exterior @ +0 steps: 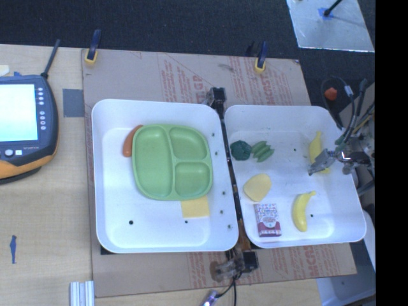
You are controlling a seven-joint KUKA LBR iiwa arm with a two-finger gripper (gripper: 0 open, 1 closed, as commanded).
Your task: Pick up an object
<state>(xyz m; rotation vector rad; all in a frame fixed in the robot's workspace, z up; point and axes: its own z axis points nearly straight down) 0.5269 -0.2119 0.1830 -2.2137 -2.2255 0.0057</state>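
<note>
Jaws: state cannot be told; the gripper (320, 162) is small and blurred at the right bin's (287, 116) right edge, touching or just over the lower end of a yellow banana (315, 145). Whether the banana sits between them is unclear.

Right bin, contents:
- yellow banana, near the right edge, upper half;
- second banana (302, 210), near the lower right corner;
- dark green vegetable (240, 150) and lighter green pod (262, 150), side by side near the left edge, upper half;
- pale yellow rounded piece (257, 187), left of centre;
- small red-and-white carton (268, 219), near the lower edge, just below the pale piece.

Left bin (115, 228), contents:
- green divided plate (172, 161), centre;
- orange item (129, 142), partly under the plate's left rim;
- yellow square (195, 208), touching the plate's lower edge.

Bench: handheld control pendant (25, 123) at the left edge.
</note>
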